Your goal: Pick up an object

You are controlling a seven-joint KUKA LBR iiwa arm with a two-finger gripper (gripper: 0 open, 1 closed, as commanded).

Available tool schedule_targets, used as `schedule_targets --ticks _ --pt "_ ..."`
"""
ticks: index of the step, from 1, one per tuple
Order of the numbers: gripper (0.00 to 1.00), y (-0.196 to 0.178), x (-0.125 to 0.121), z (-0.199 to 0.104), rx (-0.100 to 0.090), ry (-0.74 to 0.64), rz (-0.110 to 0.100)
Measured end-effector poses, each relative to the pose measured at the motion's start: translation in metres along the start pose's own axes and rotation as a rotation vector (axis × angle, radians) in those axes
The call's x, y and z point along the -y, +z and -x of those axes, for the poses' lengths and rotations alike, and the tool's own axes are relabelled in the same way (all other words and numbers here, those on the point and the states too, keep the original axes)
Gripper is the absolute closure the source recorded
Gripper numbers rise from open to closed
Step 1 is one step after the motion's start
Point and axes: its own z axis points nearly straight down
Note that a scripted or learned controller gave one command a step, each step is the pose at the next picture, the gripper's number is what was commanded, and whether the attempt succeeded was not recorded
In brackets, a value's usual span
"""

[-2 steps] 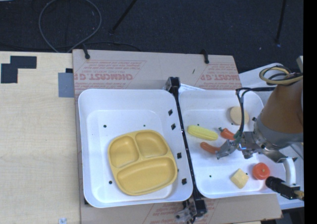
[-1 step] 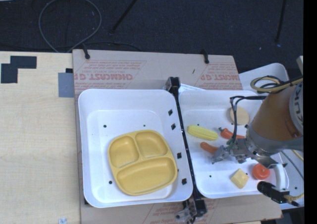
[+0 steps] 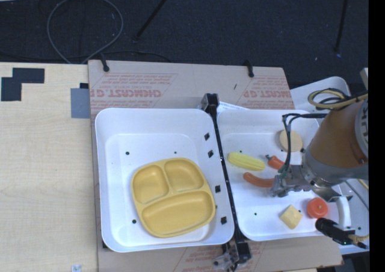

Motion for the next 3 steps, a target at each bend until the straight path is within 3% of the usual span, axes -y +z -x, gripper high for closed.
schedule_targets --ticks 3 --pt "1.00 -0.123 -0.007 0.011 0.002 -0.006 0.007"
